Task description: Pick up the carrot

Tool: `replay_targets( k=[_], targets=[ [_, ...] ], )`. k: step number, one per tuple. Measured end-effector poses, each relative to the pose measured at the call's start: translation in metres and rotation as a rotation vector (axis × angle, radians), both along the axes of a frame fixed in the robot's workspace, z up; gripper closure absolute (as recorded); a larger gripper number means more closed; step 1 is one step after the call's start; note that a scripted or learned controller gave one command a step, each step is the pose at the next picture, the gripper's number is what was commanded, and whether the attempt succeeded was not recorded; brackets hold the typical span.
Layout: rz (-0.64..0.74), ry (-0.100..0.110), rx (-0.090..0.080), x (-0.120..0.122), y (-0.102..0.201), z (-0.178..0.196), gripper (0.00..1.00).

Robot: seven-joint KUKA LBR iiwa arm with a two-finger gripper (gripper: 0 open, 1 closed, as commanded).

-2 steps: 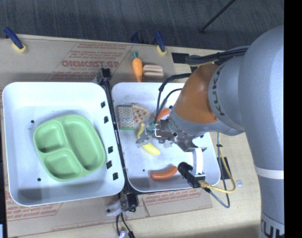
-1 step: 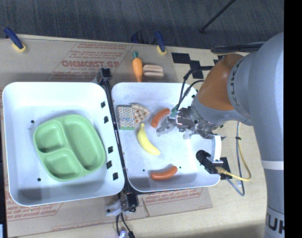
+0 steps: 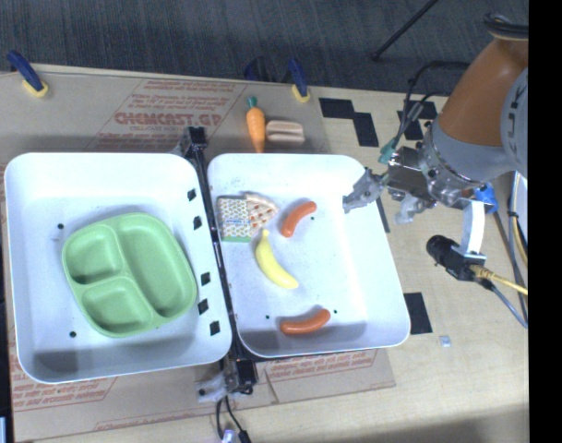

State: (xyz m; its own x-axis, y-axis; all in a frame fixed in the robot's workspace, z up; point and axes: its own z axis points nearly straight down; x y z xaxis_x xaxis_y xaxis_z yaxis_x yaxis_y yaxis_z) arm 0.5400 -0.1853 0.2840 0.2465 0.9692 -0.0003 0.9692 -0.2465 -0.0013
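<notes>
While the grey arm (image 3: 484, 109) is reaching in from the right, its pincer (image 3: 364, 192) is hovering over the right rim of the right bin (image 3: 373, 275); its fingers are too small and dark here to read, so I cannot tell how far they are parted, and nothing is showing between them. Nearest the pincer, to its left inside the right bin, an orange-red sausage (image 3: 297, 218) is lying at a slant. Just beyond that, further left, a small waffle-patterned packet (image 3: 244, 216) is sitting against the bin's left wall, and a banana (image 3: 274, 262) is lying below it, toward the bin's middle. A second sausage (image 3: 304, 321) is resting near the bin's front wall, below and left of the pincer, well apart from it. The carrot (image 3: 255, 125) is lying outside both bins on the cardboard-covered bench (image 3: 151, 109), up and to the left of the pincer, just behind the right bin's back rim, with its green top pointing away from the bin. A small sandwich-like block (image 3: 285, 133) is sitting just beside the carrot, on the pincer's side of it. Farthest from the pincer, the left bin (image 3: 31, 247) is holding a green divided plate (image 3: 128, 273).
</notes>
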Motion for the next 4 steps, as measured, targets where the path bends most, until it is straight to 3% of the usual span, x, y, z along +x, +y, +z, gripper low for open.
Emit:
replay_targets(
  k=[1, 2, 3, 4],
  targets=[
    [-0.177, 0.004, 0.002, -0.058, 0.064, -0.027, 0.00],
    [-0.237, 0.006, 0.002, -0.046, 0.092, -0.134, 0.00],
    [-0.385, 0.003, 0.003, 0.055, 0.175, -0.092, 0.00],
    [-0.281, 0.003, 0.001, 0.073, 0.175, -0.035, 0.00]
  ],
)
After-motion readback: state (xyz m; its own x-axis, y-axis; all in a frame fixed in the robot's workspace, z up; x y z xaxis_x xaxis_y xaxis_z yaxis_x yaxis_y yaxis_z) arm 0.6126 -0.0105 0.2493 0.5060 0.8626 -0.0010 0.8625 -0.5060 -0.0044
